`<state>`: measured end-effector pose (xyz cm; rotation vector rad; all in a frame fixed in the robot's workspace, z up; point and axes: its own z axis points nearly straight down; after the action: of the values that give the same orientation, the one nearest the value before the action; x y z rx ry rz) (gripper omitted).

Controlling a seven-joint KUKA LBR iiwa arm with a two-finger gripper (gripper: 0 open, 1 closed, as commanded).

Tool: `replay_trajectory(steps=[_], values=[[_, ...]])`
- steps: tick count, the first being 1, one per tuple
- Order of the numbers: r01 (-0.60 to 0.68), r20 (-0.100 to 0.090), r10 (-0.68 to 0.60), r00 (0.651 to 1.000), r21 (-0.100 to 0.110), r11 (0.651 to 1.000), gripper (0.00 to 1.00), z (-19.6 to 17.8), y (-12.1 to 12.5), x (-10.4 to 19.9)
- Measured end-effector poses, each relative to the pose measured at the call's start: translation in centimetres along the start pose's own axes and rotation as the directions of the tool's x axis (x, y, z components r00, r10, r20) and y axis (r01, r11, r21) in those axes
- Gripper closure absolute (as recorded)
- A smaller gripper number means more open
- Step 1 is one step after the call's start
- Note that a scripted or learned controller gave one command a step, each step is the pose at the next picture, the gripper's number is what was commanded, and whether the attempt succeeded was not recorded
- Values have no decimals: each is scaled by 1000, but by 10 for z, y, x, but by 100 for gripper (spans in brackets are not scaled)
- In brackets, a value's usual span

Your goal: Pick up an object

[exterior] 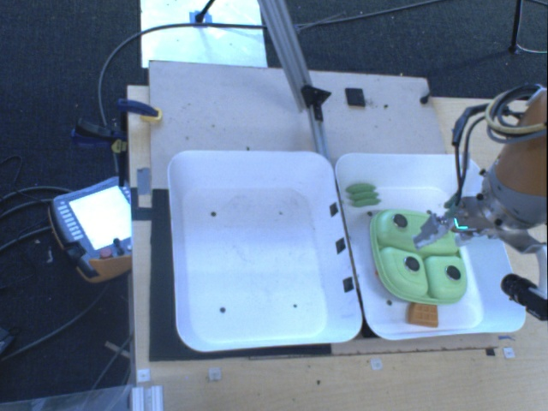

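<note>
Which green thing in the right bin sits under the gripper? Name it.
The big light green tray with dark spots sits under the gripper. The small darker green piece lies apart, near the right bin's far-left corner.

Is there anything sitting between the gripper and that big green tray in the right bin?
Nothing visible does. The gripper is directly over the green tray in the right bin. The small green piece and the orange block lie off to the tray's sides.
</note>
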<state>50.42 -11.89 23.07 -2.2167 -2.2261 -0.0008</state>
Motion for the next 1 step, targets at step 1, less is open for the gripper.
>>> replay_trajectory(steps=[1], values=[[0,0,0,1000,-1,1000,0,0,0,0]])
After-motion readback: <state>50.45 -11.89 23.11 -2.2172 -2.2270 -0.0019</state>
